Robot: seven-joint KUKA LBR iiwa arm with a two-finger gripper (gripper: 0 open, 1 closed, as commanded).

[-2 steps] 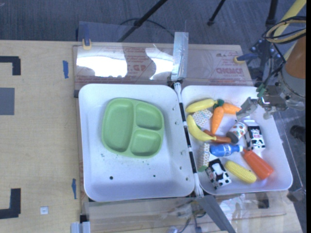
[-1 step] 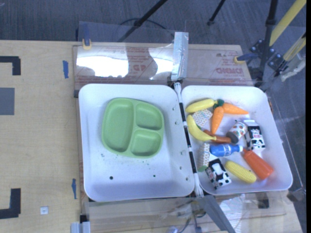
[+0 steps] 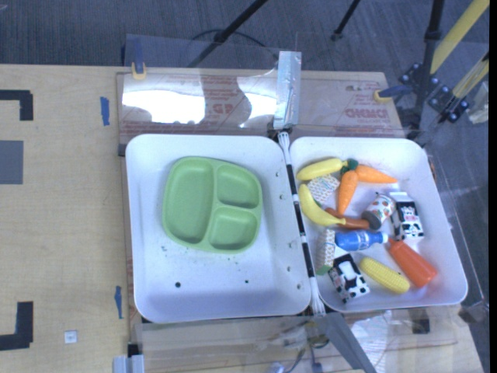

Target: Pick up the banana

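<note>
In the camera view, your target is in the right bin (image 3: 443, 208). The banana (image 3: 314, 208) lies in that bin's left half, just beside the wall it shares with the left bin (image 3: 147, 231). It is a long curved yellow piece. Its long axis runs at a slant, from its far end by the shared wall toward the near right, where its tip meets a brown-red piece I cannot name.

A shorter yellow piece (image 3: 320, 169) lies just beyond it on the far side and may be a second banana, so check which one you mean. Two carrots (image 3: 365, 177) fan out just to the right. A blue bottle (image 3: 359, 240) lies near its lower tip, and a yellow corn cob (image 3: 384, 274) sits farther toward you.

You cannot tell how the pincer stands from this picture, whether wide, narrow or holding anything.

Since the arm comes in from the right, I judge the banana lies on the side of the bin away from it, across the clutter. Your closing line should cross the slanted long axis. The middle of the curve looks clearest, though the shared wall leaves little room on the left.

The green divided plate (image 3: 211, 204) in the left bin plays no part.
</note>
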